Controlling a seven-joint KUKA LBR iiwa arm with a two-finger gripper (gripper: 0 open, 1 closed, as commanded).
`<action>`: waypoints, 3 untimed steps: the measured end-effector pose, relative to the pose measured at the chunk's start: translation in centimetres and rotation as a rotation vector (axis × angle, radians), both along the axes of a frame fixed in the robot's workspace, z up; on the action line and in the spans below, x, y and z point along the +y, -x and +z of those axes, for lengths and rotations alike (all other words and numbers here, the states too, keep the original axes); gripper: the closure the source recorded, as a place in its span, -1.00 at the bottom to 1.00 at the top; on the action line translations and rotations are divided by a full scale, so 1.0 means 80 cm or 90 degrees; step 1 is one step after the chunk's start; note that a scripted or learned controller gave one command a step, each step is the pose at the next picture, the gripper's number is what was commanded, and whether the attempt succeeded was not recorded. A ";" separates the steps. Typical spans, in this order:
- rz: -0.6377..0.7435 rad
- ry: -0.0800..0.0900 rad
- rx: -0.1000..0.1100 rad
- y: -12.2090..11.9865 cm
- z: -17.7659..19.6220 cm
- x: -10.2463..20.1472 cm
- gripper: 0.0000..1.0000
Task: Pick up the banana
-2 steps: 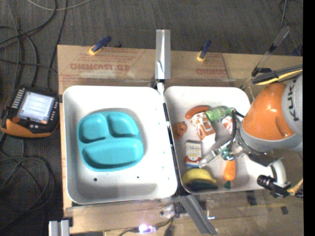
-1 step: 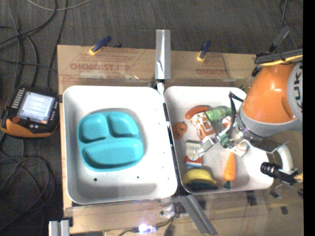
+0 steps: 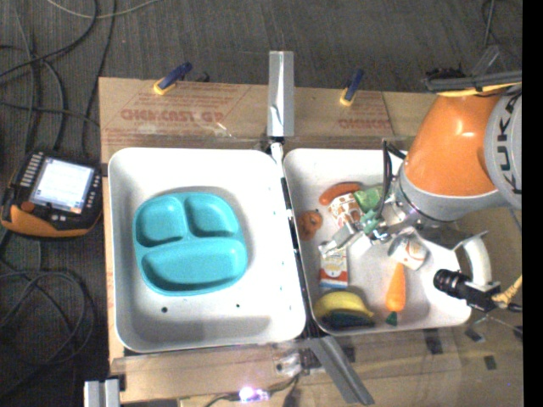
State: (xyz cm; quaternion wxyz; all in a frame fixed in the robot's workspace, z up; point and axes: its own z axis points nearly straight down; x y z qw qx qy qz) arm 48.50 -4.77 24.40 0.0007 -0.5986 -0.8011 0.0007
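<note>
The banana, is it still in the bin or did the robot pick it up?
In the bin. The banana lies on the floor of the right bin near its front edge, apart from the gripper, which is farther back.

From my remote station I see a tabletop (image 3: 242, 108) faced with brown printed cardboard, held along its far edge by two clamps: a blue-handled one (image 3: 172, 77) at left and a smaller one (image 3: 351, 86) at right. Two shallow white bins rest directly on it, side by side and touching: the left bin (image 3: 123, 253) and the right bin (image 3: 297, 176). A metal bar (image 3: 280, 94) lies on the cardboard at their junction.
</note>
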 end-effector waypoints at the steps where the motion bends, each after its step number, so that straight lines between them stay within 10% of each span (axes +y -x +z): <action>1: 0.068 0.000 0.002 0.002 -0.068 -0.029 -1.00; 2: 0.132 0.000 0.000 -0.023 -0.038 -0.064 -1.00; 3: 0.112 0.000 0.001 0.000 0.021 -0.017 -1.00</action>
